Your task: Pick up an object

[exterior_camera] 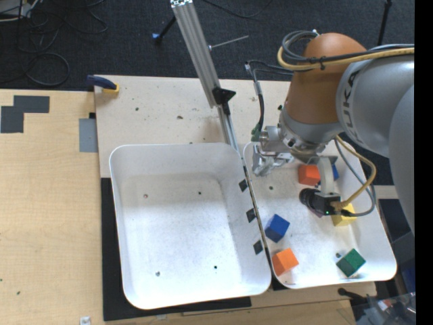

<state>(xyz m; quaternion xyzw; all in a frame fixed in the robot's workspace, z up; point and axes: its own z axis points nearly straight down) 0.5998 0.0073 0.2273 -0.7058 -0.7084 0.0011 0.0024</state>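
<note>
Several blocks lie loose in the bin [308, 232] nearer my arm: a blue cube [277, 227], a near orange cube [285, 260], a green cube [350, 262] and a far orange cube [309, 175] close by my wrist. My pincer [264, 164] hangs low at that bin's far corner, just beside the wall shared with the other bin [176, 222]. Whether it is apart or together I cannot tell. I judge the blue cube easiest, standing clear of its neighbours.

A white shallow plastic bin [169, 208] is flecked with dark specks. A blue cube [277, 227], a green cube [350, 262] and a front orange cube [285, 261] are seen against white.
</note>
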